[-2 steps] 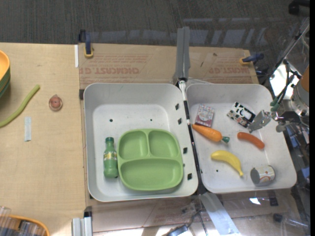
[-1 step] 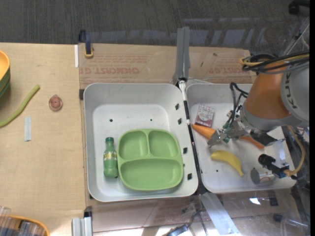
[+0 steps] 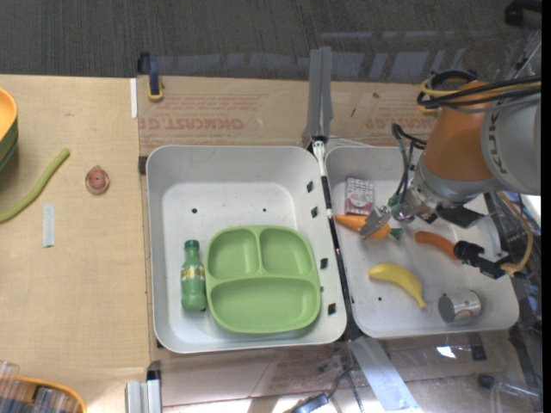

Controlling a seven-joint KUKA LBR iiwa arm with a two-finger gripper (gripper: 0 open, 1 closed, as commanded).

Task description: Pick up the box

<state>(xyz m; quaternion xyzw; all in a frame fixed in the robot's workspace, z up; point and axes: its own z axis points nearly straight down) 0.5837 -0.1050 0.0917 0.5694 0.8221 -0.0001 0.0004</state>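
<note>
The small red-and-white box point(image 3: 358, 195) is lying flat near the back of the right bin point(image 3: 499, 312), apart from the pincer point(image 3: 379, 227), which is hovering low just in front of it beside a carrot point(image 3: 349, 222). Whether the pincer is apart or together cannot be told. A banana point(image 3: 399, 280) and a metal can point(image 3: 459, 306) are sitting nearer the front. The left bin point(image 3: 164, 231) is holding a green divided plate point(image 3: 261, 279) and a green bottle point(image 3: 193, 275).

Dark grey ribbed carpet point(image 3: 215, 15) behind; light wooden bench point(image 3: 69, 291) left; cardboard sheet point(image 3: 232, 114) beneath.
</note>
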